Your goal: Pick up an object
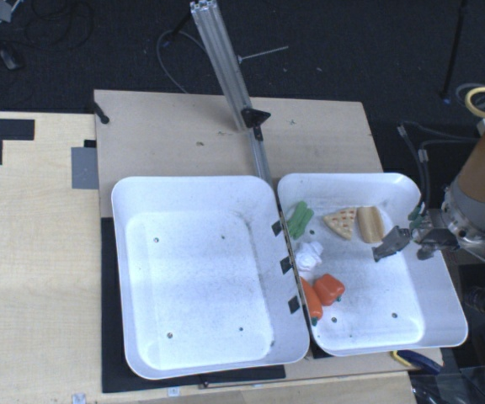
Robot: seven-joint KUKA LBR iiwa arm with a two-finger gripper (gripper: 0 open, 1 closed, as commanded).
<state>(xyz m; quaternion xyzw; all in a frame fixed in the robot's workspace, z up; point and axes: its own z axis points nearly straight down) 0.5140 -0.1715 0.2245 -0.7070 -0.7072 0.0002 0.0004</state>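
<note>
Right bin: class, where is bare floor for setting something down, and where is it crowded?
Bare: the right bin floor's near half, below the end effector. Crowded: along the divider, green piece, white lump, orange toy; tan pieces farther back.

Both bins are white with faint grey speckling: left bin (141, 217), right bin (419, 310). In the right bin, along its left edge: a green piece (299, 219), a white crumpled item (309, 257), a red-orange pepper-like item (327, 289), and an orange piece (311, 303) beside it. Towards its far edge: a tan wedge (341, 222) with darker flecks, and a light brown rounded piece (370, 224). The gripper (404, 241) is dark grey to black. The bench (167, 133) is pale beige wood.
</note>
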